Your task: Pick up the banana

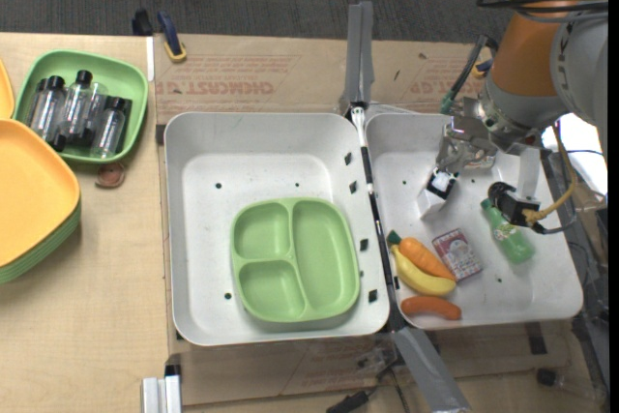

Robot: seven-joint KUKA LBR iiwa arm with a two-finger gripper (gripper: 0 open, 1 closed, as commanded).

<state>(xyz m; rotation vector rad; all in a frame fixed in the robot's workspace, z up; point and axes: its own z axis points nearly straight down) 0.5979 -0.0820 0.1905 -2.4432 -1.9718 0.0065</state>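
Low in the right-hand bin (542, 305), toward its lower left corner, lies the banana (422, 276), yellow and curved, close to the divider between the two bins. A carrot (426, 256) rests against its upper side, touching it, and a second orange piece (431, 308), shaped like a sausage or another carrot, lies just below it near the bin's front wall. Just right of the carrot sits a small reddish packet (457, 254), tilted. Farther right, near the bin's right wall, lies a green bottle (510, 235).

The gripper (443, 183) hangs over the upper middle of the same bin, well apart from the banana, which lies below and slightly left of it in the frame. Whether the jaws are open or closed cannot be told; nothing is visibly held between them. The grey arm with its orange band (530, 34) comes in from the upper right.

The left bin (193, 208) holds a green divided tray (294, 258). On the worktop at the far left stand a stack of yellow plates (34, 208) and a green dish (126, 92) with small dark-capped bottles (77, 111) in it.
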